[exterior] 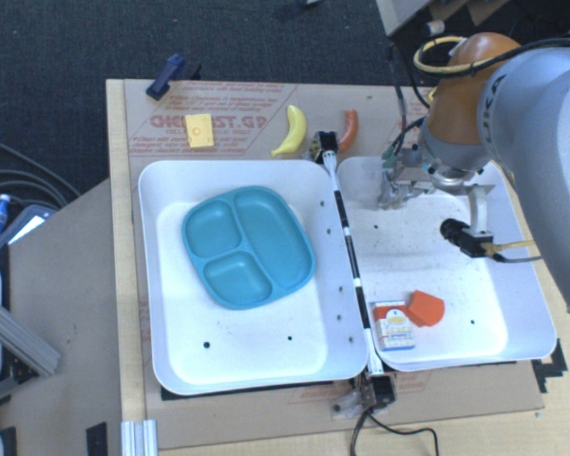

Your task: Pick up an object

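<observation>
My gripper [393,194] hangs low over the far left corner of the right bin [513,345], below the orange band of the arm. An orange lump [425,308] lies near that bin's front left. Touching the lump's left side is a small white card with a red top [394,328]. Both lie well in front of the gripper, apart from it. A blue divided plate [248,245] rests in the middle of the left bin [171,331]. I see nothing between the gripper and the bin floor.
A black part with a yellow cable [463,237] sticks out under the arm, over the right bin. Behind the bins on the cardboard lie a banana [290,131], a red-orange stick [348,129], a yellow block [199,132] and a blue item [164,76].
</observation>
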`<state>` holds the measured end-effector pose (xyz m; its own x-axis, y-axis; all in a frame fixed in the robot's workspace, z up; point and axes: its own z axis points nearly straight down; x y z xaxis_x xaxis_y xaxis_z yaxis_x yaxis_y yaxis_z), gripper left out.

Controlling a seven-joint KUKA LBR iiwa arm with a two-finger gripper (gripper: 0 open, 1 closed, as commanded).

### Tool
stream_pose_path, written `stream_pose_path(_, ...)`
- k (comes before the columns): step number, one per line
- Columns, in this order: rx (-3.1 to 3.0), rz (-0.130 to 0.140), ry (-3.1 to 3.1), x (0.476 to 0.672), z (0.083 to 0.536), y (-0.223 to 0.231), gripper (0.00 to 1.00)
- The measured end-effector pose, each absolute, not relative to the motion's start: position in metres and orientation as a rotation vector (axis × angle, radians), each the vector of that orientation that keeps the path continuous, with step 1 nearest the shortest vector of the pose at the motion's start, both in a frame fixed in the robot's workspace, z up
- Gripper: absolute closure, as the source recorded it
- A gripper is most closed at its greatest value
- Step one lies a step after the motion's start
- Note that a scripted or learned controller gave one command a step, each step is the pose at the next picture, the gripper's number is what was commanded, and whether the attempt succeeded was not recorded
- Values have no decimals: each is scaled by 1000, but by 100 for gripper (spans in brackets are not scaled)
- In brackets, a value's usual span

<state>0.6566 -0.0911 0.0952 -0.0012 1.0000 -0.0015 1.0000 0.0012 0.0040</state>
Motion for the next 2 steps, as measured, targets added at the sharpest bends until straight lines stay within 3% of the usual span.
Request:
stream_pose_path(1,2218,2,2220,657,95,-91,0)
stream_pose_path(2,2224,-1,2222,591,84,-93,0)
